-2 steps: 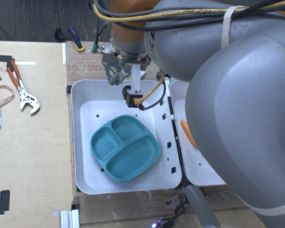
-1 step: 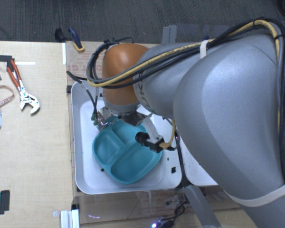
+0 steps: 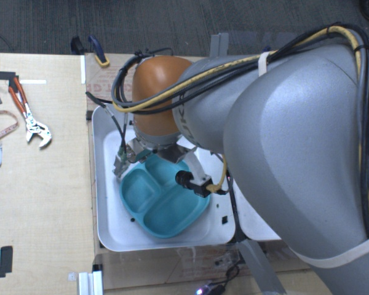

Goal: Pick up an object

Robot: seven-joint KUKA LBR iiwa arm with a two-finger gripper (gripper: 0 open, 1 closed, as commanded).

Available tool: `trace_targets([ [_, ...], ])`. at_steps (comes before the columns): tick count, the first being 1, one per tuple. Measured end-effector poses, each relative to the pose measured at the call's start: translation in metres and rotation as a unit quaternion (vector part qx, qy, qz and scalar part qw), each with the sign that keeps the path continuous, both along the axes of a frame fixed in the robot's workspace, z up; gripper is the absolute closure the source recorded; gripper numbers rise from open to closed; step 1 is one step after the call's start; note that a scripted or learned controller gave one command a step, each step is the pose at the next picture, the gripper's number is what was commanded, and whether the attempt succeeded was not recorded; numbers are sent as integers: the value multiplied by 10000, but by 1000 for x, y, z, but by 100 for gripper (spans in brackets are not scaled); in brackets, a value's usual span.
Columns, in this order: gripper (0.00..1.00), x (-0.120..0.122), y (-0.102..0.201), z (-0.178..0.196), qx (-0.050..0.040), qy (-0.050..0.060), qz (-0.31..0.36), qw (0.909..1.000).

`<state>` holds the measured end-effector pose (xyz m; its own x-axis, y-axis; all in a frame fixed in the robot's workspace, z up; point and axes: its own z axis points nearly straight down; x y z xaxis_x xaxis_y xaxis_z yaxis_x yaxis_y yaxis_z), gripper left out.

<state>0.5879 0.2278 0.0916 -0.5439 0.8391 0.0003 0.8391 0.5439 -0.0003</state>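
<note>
Camera view looks down at a slant on a white bin in the lower middle of the frame, with the grey arm sweeping in from the right and covering most of the right half. Its orange band sits just above the bin's upper edge, and black and yellow cables loop over it. Below the band, the gripper reaches down into the upper left part of the bin; whether it is open or closed, or has hold of anything, cannot be told from here, since the wrist hides most of it. A teal divided tray lies in the middle of the bin, its upper left corner right beside the gripper, and contact between them cannot be judged. A small black part of the wrist hangs over the tray's upper right edge. To the left of the bin spreads the pale wooden surface, and near its upper left lie red-handled pliers. A blue-and-yellow clamp sits at the surface's top edge.
</note>
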Motion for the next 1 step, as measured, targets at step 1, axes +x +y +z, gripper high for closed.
trace_targets([
  [1,0,72,-21,37,-2,-17,-97,10000],
])
